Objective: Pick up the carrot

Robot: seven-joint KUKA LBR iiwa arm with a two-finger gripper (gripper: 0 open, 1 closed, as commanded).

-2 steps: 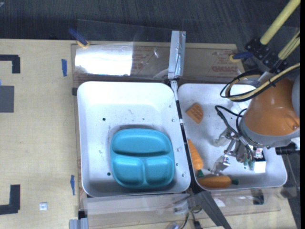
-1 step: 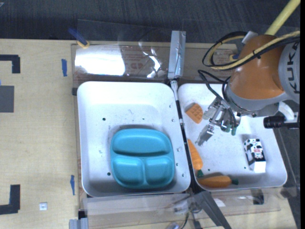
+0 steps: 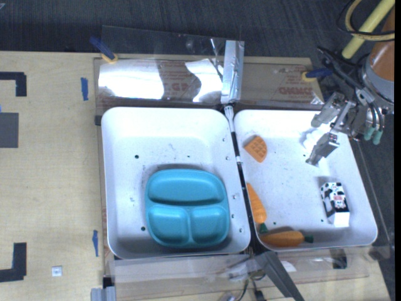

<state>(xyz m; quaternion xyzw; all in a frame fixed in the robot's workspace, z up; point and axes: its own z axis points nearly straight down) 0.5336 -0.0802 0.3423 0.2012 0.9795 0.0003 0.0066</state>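
No text, brand or number can be made out with certainty. Reddish printed lettering is seen on the brown cardboard strip (image 3: 285,88) behind the white plastic bins, up and to the left of the claw (image 3: 327,133), but it is too blurred to be read. A similar faint reddish print is reflected in the shiny clear sheet (image 3: 163,80) further to the left, equally illegible. Black markings on the small black-and-white box (image 3: 335,200) below the claw cannot be deciphered.
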